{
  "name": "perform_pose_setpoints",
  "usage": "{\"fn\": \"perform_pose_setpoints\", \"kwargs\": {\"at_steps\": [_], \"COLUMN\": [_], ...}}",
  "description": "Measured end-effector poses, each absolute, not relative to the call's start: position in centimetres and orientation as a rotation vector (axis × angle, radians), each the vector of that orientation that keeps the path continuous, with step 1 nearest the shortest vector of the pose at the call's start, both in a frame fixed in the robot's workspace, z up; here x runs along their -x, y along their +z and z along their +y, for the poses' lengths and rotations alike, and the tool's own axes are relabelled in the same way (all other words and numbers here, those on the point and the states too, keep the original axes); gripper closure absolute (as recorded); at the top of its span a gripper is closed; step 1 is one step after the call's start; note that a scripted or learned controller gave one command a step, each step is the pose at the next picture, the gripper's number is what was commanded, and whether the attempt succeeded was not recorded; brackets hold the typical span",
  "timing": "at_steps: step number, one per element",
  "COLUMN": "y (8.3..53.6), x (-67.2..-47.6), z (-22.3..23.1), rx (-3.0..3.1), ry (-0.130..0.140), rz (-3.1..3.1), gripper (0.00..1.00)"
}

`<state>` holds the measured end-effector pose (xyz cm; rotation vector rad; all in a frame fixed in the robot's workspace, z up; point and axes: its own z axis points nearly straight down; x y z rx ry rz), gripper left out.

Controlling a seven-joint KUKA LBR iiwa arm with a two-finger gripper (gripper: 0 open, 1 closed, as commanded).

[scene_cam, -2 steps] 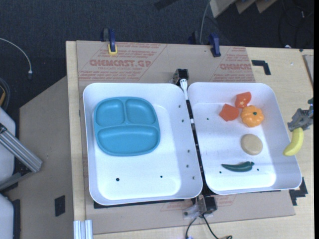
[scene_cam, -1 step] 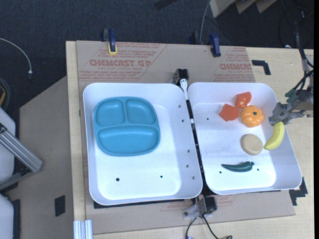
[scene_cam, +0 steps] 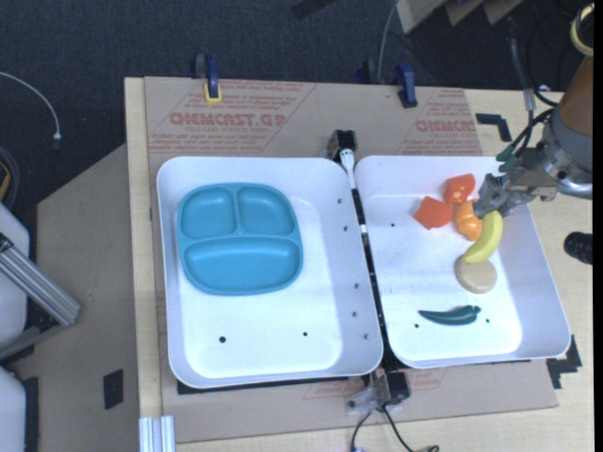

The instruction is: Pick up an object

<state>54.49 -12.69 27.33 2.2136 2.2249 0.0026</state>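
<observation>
Banana (scene_cam: 484, 241) lies in the right bin (scene_cam: 528, 342), upper right part, tilted, its top end right under the gripper (scene_cam: 494, 199). Gripper sits low over the bin's upper right area, above the banana's top end and the orange piece (scene_cam: 466, 221). Cannot tell how far the fingers are spread, or whether anything is between them; the tips are hidden in the cluster of objects.

Other contents of the right bin:
- red-orange pepper-like piece (scene_cam: 460, 188) just left of the gripper
- red-orange block (scene_cam: 433, 213) left of that, close to the orange piece
- orange piece touching the banana's upper left side
- beige round object (scene_cam: 476, 276) at the banana's lower end, touching it
- dark green chilli (scene_cam: 450, 315) lying flat near the front wall, apart from the rest

Left bin (scene_cam: 188, 347) holds a blue divided plate (scene_cam: 240, 238) with three compartments, placed in the upper left part.

Both bins sit side by side on a brown board (scene_cam: 151, 252), clamped at its far edge by two blue clamps (scene_cam: 209, 75). Arm (scene_cam: 573, 135) enters from the right.
</observation>
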Motion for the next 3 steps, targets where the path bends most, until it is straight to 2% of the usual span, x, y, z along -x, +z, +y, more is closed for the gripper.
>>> {"fn": "perform_pose_setpoints", "kwargs": {"at_steps": [1, 2, 3], "y": [25.5, 24.0, 24.3], "x": [-57.1, -58.5, -60.6], "z": [-7.5, -3.1, 2.5], "rx": [-2.214, -2.217, -2.213], "ry": [0.002, 0.0, 0.005], "rz": [2.226, 2.228, 2.228], "gripper": [1.0, 1.0, 1.0]}}
